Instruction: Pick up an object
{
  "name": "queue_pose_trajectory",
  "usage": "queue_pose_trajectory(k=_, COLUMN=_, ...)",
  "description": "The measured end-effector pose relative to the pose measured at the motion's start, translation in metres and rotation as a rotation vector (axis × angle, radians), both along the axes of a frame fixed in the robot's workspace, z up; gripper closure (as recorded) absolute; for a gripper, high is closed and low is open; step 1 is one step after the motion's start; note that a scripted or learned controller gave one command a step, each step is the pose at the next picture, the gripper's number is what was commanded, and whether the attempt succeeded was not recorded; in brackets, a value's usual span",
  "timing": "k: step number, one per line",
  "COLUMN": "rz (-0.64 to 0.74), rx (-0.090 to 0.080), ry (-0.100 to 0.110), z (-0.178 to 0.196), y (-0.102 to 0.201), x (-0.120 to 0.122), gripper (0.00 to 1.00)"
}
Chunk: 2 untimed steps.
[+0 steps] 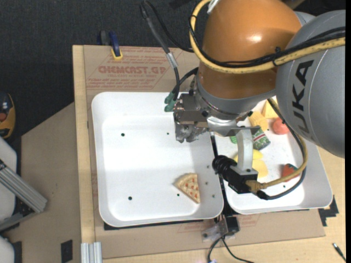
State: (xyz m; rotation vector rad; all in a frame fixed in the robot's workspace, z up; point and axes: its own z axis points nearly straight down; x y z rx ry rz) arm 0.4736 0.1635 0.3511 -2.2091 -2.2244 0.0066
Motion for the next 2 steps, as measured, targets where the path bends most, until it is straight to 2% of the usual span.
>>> queue_pose_trajectory(k=1, rz=-0.005, rx=-0.001, ry=-0.012, z=-0.014, y=0.024, x=0.063, gripper=1.00)
queue_pose_trajectory(k=2, rz=-0.002, rx=0.005, ry=-0.028, z=0.155, y=0.063, x=0.108, gripper=1.00)
